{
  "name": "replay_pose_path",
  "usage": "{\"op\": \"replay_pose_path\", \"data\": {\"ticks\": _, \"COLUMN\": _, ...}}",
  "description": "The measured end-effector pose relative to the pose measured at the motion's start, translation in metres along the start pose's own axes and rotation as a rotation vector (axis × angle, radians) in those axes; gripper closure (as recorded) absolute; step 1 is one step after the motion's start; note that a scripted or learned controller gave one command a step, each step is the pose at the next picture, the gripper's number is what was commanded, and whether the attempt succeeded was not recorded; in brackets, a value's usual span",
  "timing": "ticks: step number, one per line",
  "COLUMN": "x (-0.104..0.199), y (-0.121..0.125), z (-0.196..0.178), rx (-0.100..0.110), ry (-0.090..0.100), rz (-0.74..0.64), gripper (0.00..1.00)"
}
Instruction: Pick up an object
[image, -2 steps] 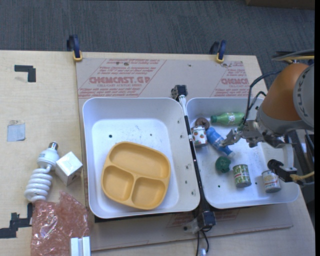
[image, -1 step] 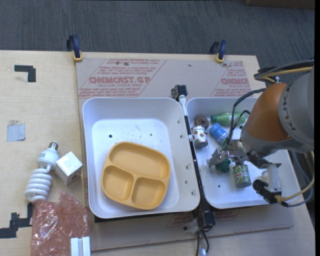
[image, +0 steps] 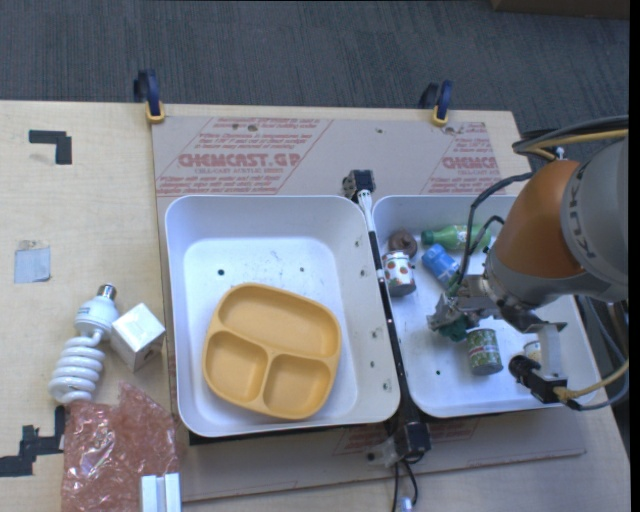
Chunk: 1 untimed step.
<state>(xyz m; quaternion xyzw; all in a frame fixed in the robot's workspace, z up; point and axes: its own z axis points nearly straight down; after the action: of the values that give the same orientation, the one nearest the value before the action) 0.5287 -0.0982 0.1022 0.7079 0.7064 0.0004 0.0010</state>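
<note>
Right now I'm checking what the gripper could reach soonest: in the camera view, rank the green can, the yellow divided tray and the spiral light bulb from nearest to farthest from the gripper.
Measured from the gripper in the right bin:
1. Green can, beside it in the same bin.
2. Yellow divided tray, in the left bin.
3. Spiral light bulb, on the bench left of both bins.

A single fixed camera is looking down on the bench (image: 90, 200) from above at a slight slant, its gaze tipping toward the far edge at the top of the frame. It is sitting far enough back that both white bins are fitting in whole: the left bin (image: 190, 300) is lying across the centre, the right bin (image: 420, 385) toward the right side. The arm (image: 560, 230) is entering from the right edge, and dark floor (image: 300, 50) is running along the top.
</note>
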Motion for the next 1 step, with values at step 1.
{"op": "replay_pose_path", "data": {"ticks": 1, "x": 0.0577, "y": -0.0504, "z": -0.0902, "rx": 0.001, "ry": 0.0, "rz": -0.002, "gripper": 1.0}}
